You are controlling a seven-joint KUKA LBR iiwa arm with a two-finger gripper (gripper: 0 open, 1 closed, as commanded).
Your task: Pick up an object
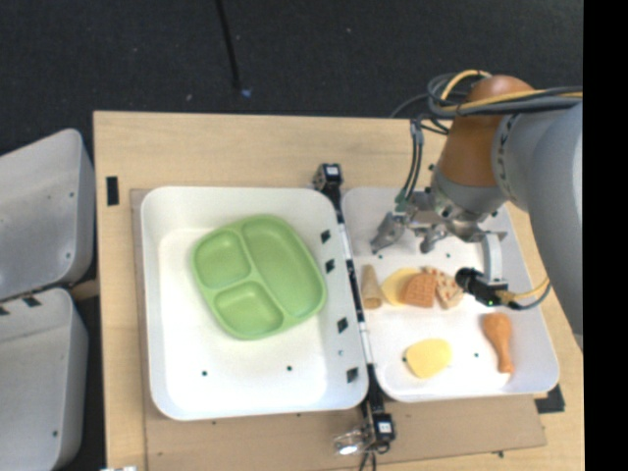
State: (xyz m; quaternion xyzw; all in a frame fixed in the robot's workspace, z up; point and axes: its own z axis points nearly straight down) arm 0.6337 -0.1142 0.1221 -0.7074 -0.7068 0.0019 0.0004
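Your gripper (429, 234) hangs over the far part of the right bin (525, 376); whether it is released or clenched you cannot tell. Just below it lie your candidates: a brown waffle-like piece (420, 289) resting on a pale yellow slice (394, 287), with a tan cone (371, 287) at its left. Nearer you: a yellow lump (428, 357) and an orange drumstick (499, 340). The left bin (172, 386) holds a green divided plate (257, 276). Both bins sit on your worktop (196, 130).

Grey arm (545, 155) reached in from right, far side; orange band (476, 145) above wrist. Gripper (424, 248) pointed down; fingers hard to make out.
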